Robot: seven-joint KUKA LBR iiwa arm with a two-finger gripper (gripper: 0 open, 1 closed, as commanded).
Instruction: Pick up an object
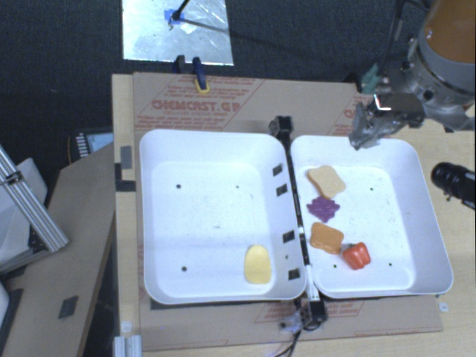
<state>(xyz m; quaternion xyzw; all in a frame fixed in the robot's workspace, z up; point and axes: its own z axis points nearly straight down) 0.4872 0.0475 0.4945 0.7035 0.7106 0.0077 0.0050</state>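
Nearest, a yellow piece (257, 264) lies in the left bin (160, 155), the red pepper (356, 255), orange piece (326, 237), purple piece (323, 207) and bread slice (326, 180) in the right bin (416, 199), and beyond, the tool (364, 138) hangs over that bin's far rim on the cardboard-covered bench (223, 99), arm bent in from the right.

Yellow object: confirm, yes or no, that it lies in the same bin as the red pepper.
No: the yellow object lies alone in the left bin, while the red pepper lies in the right bin.
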